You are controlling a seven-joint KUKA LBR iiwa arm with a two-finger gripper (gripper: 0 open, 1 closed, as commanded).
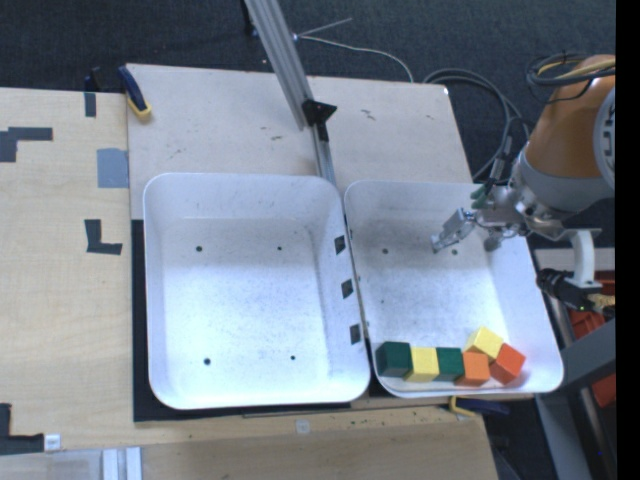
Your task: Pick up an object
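Several small blocks lie in a row along the near edge of the right bin (420, 288): a dark green block (394, 357), a yellow block (423, 364), another green block (449, 364), an orange block (474, 368), a second yellow block (487, 342) and a second orange block (509, 362). My gripper (469, 236) hangs over the far right part of that bin, well behind the blocks. It is open, with nothing between its fingers.
The left bin (240, 288) stands beside the right one, with a ridge between them. A slanted metal rail (290, 63) crosses the back of the bench. Cables (490, 93) run at the back right. A blue and yellow clamp (134, 92) lies far left.
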